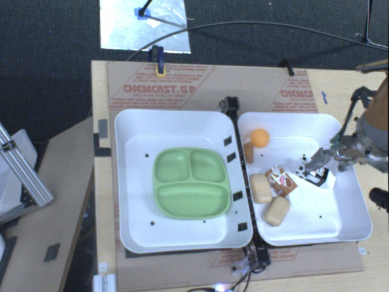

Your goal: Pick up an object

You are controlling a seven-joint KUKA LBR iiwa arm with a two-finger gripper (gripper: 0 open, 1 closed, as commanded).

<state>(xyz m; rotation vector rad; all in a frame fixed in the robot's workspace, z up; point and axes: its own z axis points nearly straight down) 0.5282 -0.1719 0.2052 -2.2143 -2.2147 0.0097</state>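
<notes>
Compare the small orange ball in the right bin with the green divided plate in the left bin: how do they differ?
The small orange ball is round and plain, while the green divided plate is flat, a rounded rectangle with three compartments. The ball is far smaller than the plate. The ball sits near the back of the right bin with other items nearby, while the plate lies alone in the middle of the left bin. Both rest untouched by the gripper.

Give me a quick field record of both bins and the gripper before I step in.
left bin: green divided plate
right bin: orange ball, two tan bread-like pieces, brown-and-white packet, small brown item by the divider
gripper: low over the right bin's right half, above a black-and-white item
grip: cannot tell
</notes>
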